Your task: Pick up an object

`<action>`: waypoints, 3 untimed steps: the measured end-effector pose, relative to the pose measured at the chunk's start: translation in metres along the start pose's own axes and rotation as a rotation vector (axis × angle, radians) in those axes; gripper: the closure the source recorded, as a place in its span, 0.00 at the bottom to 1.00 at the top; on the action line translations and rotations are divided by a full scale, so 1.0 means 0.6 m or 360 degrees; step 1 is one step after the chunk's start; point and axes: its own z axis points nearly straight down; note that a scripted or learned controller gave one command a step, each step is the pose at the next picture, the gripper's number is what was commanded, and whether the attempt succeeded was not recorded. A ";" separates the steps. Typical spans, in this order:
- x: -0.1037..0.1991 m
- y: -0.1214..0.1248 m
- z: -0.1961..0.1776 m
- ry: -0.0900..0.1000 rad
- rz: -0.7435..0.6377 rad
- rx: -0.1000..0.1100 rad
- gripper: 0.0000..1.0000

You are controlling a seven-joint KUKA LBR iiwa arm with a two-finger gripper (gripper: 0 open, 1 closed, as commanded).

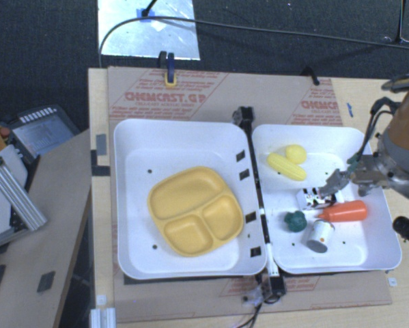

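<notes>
My gripper (319,197) hangs low over the middle of the right bin (378,251), reaching in from the right. An orange carrot (345,212) lies just below and right of it, close to the gripper's tip. A dark green toy (295,220) sits to the lower left, and a grey-white cylinder (319,236) lies tipped in front of the carrot. A yellow corn-like piece (286,166) and a round yellow fruit (295,154) rest at the bin's back left. Nothing shows as held by the gripper.
The left bin (132,149) holds a yellow three-compartment plate (194,210). A black divider strip (253,197) runs between the bins. The arm's grey body with its orange band (403,125) stands over the right bin's right side.
</notes>
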 end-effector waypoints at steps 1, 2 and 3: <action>0.001 0.004 -0.011 -0.0004 -0.0005 -0.0021 0.00; 0.002 0.012 0.092 -0.0002 -0.0002 -0.0013 0.00; -0.002 0.029 0.174 -0.0002 -0.0002 -0.0014 0.00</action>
